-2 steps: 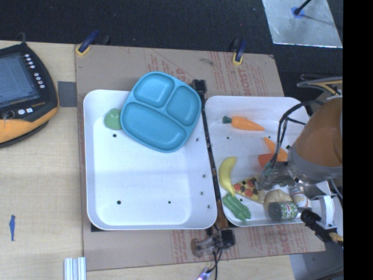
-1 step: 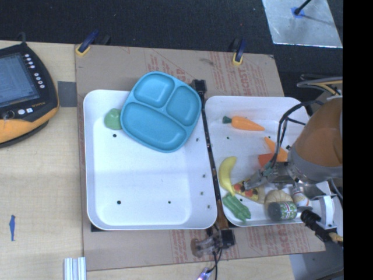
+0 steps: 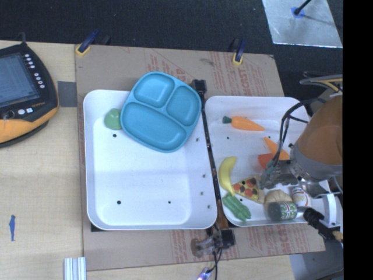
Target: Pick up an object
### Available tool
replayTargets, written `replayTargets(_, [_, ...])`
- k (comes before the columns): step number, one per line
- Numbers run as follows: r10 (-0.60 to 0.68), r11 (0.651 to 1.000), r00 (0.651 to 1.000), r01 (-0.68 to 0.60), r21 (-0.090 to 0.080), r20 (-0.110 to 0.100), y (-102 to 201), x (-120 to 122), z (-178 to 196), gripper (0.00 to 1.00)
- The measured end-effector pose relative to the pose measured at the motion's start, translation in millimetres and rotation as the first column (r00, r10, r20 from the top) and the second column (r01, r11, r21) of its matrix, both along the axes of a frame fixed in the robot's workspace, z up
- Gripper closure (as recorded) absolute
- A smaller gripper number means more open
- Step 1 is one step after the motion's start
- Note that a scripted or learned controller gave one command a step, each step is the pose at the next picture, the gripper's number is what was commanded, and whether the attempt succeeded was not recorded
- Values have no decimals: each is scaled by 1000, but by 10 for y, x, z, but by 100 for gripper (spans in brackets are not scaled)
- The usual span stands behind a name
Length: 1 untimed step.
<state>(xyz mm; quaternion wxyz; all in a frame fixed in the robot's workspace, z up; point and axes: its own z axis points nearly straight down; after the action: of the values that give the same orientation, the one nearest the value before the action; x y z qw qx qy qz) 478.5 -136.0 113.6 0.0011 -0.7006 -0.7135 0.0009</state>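
Camera view: the gripper [image 3: 274,174] sits low by the pizza [image 3: 247,189], right of the banana [image 3: 227,171]. Open or shut, I cannot tell. Best to squeeze one toy only.

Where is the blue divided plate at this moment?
The blue divided plate lies tilted over the top edge of the left bin, partly covering a small green thing at its left.

Two white bins [image 3: 96,156], one blue plate [image 3: 160,111], two carrots [image 3: 247,123]
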Motion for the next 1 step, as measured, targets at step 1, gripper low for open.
replayTargets(1, [1, 1000, 1000, -1, 0, 0, 0, 0, -1, 0])
